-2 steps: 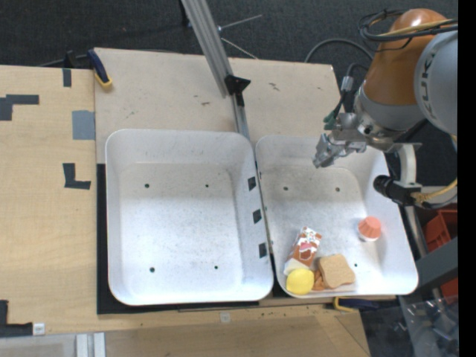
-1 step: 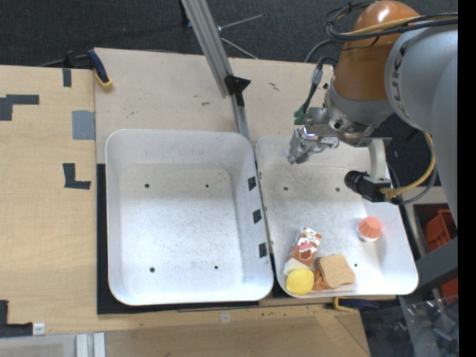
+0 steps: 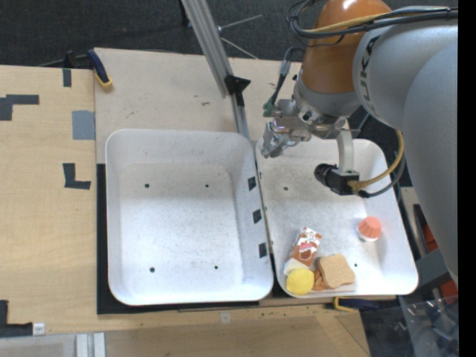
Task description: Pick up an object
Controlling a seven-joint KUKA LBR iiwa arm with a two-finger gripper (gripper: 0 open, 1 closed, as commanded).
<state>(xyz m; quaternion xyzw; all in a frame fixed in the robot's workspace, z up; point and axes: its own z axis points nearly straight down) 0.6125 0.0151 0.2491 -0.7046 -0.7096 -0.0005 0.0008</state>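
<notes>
Well, the toys (image 3: pixel 320 266) lie clustered (near corner) — well apart from the fingers (image 3: pixel 272 146).

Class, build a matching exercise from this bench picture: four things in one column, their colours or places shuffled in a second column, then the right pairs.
Things:
1. ball
2. toast slice
3. small cup-like object
4. gripper

Descriptions:
A. tan, right of the ball
B. above the right bin's far left corner
C. yellow, at the right bin's near edge
D. orange-pink, near the right bin's right wall

Pairs: 1-C, 2-A, 3-D, 4-B
</notes>
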